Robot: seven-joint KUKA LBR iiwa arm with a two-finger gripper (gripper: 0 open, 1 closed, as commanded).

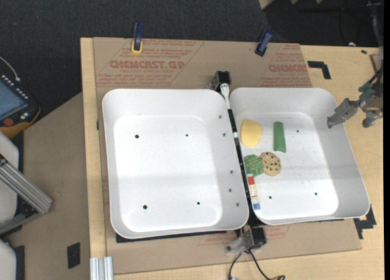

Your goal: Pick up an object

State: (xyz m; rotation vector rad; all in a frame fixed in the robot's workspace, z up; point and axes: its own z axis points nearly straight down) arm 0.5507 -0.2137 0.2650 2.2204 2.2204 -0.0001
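Nearest the lower edge of the frame, a small striped stick (pixel 253 192) lies at the left wall of the right bin (pixel 341 202), close against the seam between the bins. Just above it sit a green patterned disc (pixel 253 164) and a speckled cookie (pixel 271 163), touching or nearly so. Farther up lie a yellow lump (pixel 250 132) and, just beside it on the right, a green bar (pixel 279 136). All five crowd the left half of that bin; any of them would serve as the thing to pick. The left bin (pixel 116 150) lies beside it on the table (pixel 94 65).

At the right edge of the frame, level with the yellow lump, the claw (pixel 353 114) hangs above the bin's right rim, well apart from the objects. Nothing shows between its fingers; how wide they stand I cannot tell.

The likely trouble is the clustering: closing on the disc could nudge or snag the cookie, and the stick lies so near the wall that a finger may strike the rim.
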